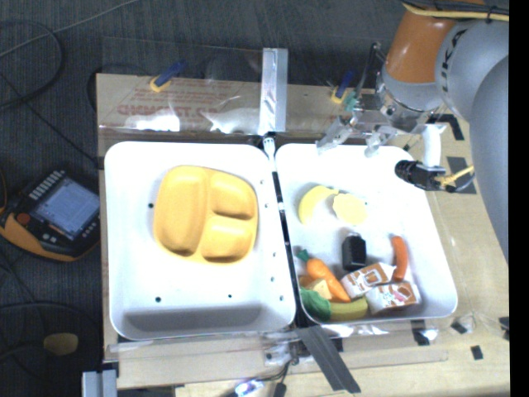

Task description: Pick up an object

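The end effector [357, 135] is hovering over the far rim of the right bin [430, 222], its two fingers spread apart and gripping nothing. Below it in that bin, a pale yellow piece [331, 205] is lying near the middle, with a small black object [354, 251] just beyond it. Carrots [326, 279], a slim orange stick [400, 256] and small cartons [380, 286] are crowding the near end. A yellow divided tray [205, 213] is sitting in the left bin [132, 304] on the worktop [132, 89].

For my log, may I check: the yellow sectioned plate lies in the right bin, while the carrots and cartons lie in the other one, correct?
Not quite: the camera view shows the yellow sectioned plate in the left bin; the carrots and cartons lie in the other, right bin.
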`<action>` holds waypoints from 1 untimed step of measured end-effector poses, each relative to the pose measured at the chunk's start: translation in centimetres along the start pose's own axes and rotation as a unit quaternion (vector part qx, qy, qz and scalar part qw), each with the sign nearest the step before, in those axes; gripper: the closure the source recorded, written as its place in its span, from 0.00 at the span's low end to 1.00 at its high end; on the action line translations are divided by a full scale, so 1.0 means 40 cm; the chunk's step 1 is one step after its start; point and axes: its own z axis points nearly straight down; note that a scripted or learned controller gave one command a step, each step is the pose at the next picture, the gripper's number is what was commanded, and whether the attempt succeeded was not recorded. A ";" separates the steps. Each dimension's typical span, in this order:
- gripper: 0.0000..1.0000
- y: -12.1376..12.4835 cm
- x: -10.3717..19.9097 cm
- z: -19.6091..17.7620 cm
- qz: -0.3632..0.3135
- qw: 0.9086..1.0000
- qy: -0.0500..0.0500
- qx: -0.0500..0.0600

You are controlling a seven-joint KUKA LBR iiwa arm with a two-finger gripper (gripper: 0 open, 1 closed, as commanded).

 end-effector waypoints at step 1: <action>0.00 0.010 0.003 0.318 -0.066 0.998 -0.001 -0.001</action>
